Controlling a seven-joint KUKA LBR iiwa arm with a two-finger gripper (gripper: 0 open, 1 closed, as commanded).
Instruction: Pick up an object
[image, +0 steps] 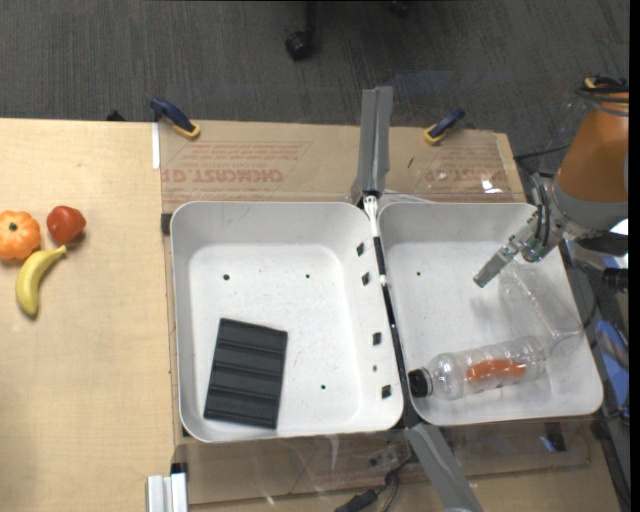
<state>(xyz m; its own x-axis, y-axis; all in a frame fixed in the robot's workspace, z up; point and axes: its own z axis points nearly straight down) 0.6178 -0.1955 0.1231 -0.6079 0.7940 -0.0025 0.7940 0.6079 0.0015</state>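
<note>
Bottle (478, 371) — apart from pincer (487, 273).

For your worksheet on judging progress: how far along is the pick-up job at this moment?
Done: the arm has reached over the right bin. In hand: nothing shows in the end effector, which is above the bin floor. Left: the bottle lies in that bin and the black ridged block in the left bin; neither is lifted.

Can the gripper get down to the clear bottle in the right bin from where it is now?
Probably yes: the gripper hangs above the right bin, and nothing lies over the bottle.
</note>
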